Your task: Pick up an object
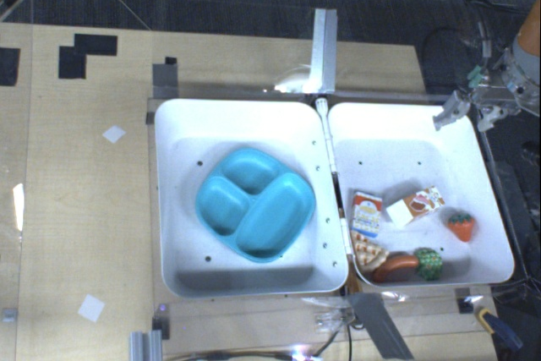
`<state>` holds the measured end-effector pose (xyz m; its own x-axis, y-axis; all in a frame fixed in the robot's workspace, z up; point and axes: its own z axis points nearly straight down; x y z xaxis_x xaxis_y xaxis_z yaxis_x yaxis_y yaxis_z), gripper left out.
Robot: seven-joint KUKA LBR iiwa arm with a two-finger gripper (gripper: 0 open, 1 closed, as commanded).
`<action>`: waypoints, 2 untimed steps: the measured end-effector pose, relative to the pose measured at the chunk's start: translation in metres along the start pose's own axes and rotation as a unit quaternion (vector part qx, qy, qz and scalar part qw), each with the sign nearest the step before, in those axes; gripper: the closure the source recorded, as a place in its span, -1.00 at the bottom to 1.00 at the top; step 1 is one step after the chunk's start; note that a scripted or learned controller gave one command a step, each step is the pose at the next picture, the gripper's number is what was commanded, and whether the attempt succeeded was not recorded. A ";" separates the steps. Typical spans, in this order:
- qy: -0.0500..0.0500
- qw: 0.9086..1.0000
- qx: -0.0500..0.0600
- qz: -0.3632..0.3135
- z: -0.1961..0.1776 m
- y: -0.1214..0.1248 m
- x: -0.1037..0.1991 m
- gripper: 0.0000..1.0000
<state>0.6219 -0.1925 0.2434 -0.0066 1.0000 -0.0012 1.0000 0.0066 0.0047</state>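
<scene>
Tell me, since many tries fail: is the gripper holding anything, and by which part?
Nothing is held. The gripper hangs bare over the right bin's far corner.

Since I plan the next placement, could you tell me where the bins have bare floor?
Right bin: its far half is bare, between the far wall and the small box. The near strip is crowded with toy food. Left bin: the blue divided plate fills the middle, leaving margins along the walls.

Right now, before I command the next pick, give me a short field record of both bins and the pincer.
left bin: one blue divided plate
right bin: toy items clustered at the near side
items: small carton, snack box, strawberry, waffle, sausage, broccoli
pincer: over right bin's far right corner, nothing held
</scene>
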 end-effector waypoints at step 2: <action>0.000 1.000 0.000 0.007 0.107 -0.056 0.016 -1.00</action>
<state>0.5660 -0.1775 0.1358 0.0074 1.0000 -0.0011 1.0000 -0.0074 0.0048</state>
